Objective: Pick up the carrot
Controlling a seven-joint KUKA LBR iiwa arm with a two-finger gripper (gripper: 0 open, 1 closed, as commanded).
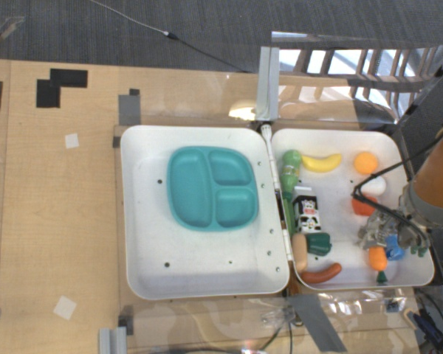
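The carrot [376, 259] is a short orange piece with a green tip, lying near the front right corner of the right bin [421, 275]. My gripper [387, 240] hangs directly over it, a metal and blue head at the end of the grey arm with the orange band. The head overlaps the carrot's upper end and hides how the two meet.
The right bin also holds a green bottle [289, 168], a banana [321, 163], an orange [366, 162], a white ball [375, 186], a red piece [362, 206], a small box [305, 212], a green block [318, 243] and a sausage [321, 273]. A teal divided plate [210, 186] lies in the left bin.
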